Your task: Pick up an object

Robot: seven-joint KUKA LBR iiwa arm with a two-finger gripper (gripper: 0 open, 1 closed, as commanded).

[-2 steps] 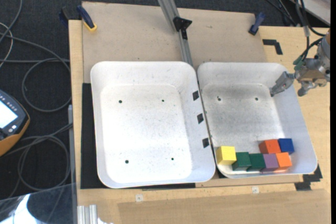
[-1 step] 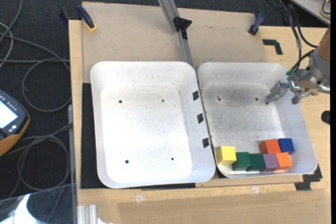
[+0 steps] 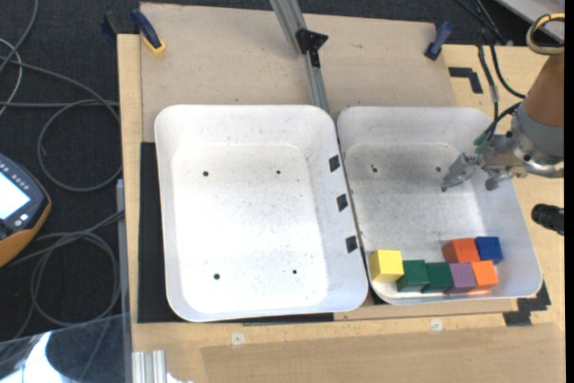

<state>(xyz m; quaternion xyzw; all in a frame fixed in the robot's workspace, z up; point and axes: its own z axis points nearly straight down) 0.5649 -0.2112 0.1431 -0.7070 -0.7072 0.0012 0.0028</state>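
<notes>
Above right bin, gripper tilted

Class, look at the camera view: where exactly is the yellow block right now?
The yellow block lies in the right-hand bin, near its front edge, at the left end of the cluster of blocks, touching the green block.

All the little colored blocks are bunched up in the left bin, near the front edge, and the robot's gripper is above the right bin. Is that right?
Not quite. The camera view shows the colored blocks bunched near the front edge of the right bin, not the left bin. The rest is right: the gripper is above the right bin, farther back than the blocks.
</notes>
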